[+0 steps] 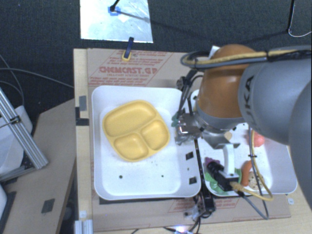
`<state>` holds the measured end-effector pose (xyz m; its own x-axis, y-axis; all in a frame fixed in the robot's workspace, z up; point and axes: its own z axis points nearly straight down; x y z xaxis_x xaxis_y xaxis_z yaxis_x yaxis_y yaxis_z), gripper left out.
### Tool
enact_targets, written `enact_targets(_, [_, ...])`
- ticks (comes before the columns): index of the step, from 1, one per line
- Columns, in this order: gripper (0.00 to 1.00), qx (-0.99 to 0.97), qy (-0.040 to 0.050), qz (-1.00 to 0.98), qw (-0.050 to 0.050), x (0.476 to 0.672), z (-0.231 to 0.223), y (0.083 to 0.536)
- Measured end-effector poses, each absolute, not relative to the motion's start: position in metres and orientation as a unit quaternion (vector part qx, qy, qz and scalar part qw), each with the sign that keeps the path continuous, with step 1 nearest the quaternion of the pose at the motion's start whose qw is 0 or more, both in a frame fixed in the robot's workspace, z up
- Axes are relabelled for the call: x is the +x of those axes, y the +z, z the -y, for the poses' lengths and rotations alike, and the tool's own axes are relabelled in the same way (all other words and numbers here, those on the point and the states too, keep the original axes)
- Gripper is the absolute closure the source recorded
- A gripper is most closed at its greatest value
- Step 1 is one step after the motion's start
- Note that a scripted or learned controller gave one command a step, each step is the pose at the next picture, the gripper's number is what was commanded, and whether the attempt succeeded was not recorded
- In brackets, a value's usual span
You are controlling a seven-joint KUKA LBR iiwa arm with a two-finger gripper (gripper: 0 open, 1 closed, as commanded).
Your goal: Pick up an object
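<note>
A yellow three-compartment plate (135,129) lies in the left bin (109,179), toward its upper middle. My gripper (182,131) hangs over the rim between the two bins, just right of the plate's edge. The arm's orange band and grey body hide most of the right bin (282,179). Around the arm I see parts of small things in that bin: a pink-red piece (259,140), an orange piece (246,171), a green piece (217,188) and a bit of purple (210,161). Nothing shows as held.
The bins rest on a cardboard sheet (131,67) with red print. A small blue and yellow item (128,49) lies at its far edge. A shiny square sheet (116,13) lies on the dark floor beyond. Metal framing (19,135) stands at the left.
</note>
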<state>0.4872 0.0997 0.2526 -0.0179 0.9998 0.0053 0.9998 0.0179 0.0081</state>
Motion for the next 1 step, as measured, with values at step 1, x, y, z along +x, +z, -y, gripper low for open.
enact_targets(1, [1.0, 0.704, 0.0012, -0.711, 0.0, 0.5237, -0.1713, 0.1696])
